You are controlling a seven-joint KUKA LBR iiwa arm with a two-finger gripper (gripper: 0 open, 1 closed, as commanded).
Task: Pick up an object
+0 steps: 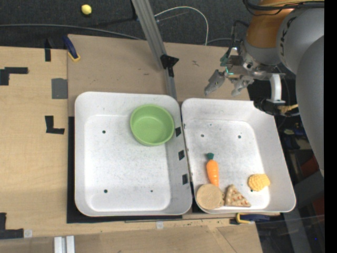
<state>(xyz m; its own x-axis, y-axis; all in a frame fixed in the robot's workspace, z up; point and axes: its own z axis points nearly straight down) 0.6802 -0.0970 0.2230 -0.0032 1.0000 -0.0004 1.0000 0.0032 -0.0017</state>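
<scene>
My gripper [227,86] hangs above the far rim of the right bin [274,141], fingers spread open with nothing between them. Well below it, near the right bin's front edge, lie an orange toy carrot [212,171] with a green top, a round tan cookie [209,197], a pizza-like wedge [236,197] and a yellow corn piece [258,182]. A green bowl [152,124] sits in the left bin [95,157] at its far right side.
A grey metal pole [152,36] slants across the bench behind the bins. The grey arm with its orange band [274,30] fills the top right. A small yellow ball [86,9] lies on the dark floor at the top left.
</scene>
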